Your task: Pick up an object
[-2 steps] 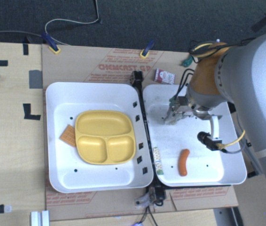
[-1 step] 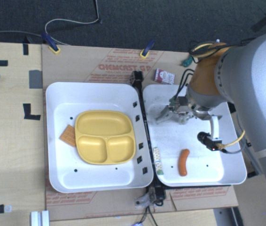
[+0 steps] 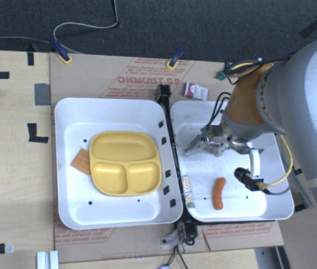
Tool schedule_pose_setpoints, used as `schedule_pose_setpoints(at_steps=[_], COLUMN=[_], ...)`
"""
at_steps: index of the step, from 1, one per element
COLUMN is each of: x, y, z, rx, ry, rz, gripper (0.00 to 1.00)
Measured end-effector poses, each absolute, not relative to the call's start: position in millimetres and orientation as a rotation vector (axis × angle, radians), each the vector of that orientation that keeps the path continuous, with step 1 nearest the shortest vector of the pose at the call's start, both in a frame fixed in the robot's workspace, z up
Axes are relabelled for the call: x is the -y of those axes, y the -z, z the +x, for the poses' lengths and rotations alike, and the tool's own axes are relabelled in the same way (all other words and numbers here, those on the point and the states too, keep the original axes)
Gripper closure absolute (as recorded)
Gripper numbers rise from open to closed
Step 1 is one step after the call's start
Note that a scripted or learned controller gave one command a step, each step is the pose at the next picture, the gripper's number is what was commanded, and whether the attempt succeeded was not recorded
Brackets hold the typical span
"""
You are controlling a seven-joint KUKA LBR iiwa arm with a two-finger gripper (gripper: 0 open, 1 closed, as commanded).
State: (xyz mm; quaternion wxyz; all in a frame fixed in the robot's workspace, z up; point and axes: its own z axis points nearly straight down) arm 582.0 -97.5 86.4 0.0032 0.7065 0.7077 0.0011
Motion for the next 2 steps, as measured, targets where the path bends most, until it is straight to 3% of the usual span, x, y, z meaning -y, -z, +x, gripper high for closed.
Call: schedule_pose_setpoints(at_steps=[1,2], x=[95.0,101.3], y=[-86.7,-85.1], z=[554.1,668.9], rx=[-2.218,-2.223], ry=[-0.005,-0.001], rz=[2.215,2.216], gripper=[0.00,0.00])
